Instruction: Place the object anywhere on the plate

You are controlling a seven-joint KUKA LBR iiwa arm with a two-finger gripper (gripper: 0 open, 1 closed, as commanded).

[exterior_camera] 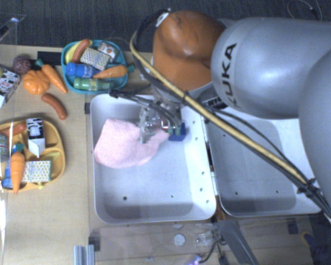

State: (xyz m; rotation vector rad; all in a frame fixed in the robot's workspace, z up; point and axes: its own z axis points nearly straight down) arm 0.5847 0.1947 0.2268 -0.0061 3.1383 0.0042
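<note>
A flat pink plate (121, 145) lies in the left half of the left white bin (154, 203). My gripper (148, 130) hangs over the plate's right edge, low in the bin. A small blue object (177, 132) sits just to the right of the gripper, close against it, off the plate's edge. I cannot make out whether the blue object is held or rests on the bin floor. The grey arm with its orange band (182, 43) covers the bin's upper right.
The right white bin (254, 192) lies partly under the arm. On the bench to the left are a blue bowl (94, 65) of toy food, a yellow tray (30, 156) of toys, and a loose pumpkin (34, 83), carrot and sausage (55, 106).
</note>
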